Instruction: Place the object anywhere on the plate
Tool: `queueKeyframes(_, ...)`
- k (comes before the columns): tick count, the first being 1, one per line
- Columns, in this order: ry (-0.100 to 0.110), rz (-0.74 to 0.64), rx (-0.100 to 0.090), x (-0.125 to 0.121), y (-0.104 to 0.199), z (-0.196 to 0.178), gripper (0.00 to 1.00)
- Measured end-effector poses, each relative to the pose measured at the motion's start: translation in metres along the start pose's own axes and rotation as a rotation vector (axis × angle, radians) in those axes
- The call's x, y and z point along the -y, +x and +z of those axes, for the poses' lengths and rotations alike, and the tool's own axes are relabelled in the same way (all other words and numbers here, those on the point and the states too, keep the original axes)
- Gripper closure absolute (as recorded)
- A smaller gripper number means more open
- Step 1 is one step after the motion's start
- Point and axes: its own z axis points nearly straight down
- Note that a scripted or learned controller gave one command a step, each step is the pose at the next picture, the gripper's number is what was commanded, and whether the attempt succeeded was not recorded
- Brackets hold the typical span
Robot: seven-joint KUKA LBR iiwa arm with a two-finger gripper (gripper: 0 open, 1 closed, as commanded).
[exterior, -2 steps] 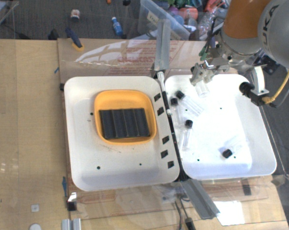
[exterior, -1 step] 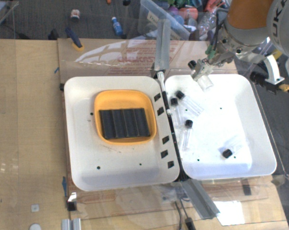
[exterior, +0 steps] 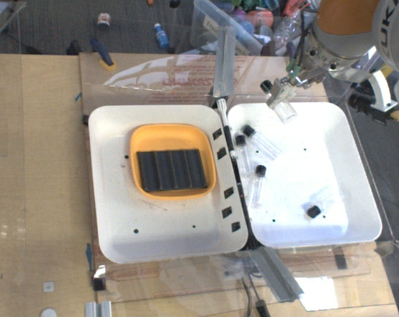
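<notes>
An orange plate lies in the left bin with a black ribbed block on it. My gripper hangs over the far rim of the right bin, well to the right of the plate. It is shut on a clear vial with a black cap, which tilts down from the fingers. Several more clear vials with black caps lie in the right bin, one near the divider and one at the front right.
A clear tub of coloured toys stands behind the bins. A metal bar runs toward the divider between the bins. Black clips line the divider. Small tools lie on the floor at the back left.
</notes>
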Motion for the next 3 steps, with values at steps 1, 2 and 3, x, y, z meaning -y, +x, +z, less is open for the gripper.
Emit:
queueKeyframes(1,-0.002,-0.312,-0.001,0.001,-0.003,-0.012,1.00)
queueKeyframes(2,-0.002,-0.377,0.001,0.018,-0.030,-0.054,1.00)
queueKeyframes(3,-0.002,-0.376,0.001,0.018,-0.030,-0.054,0.00)
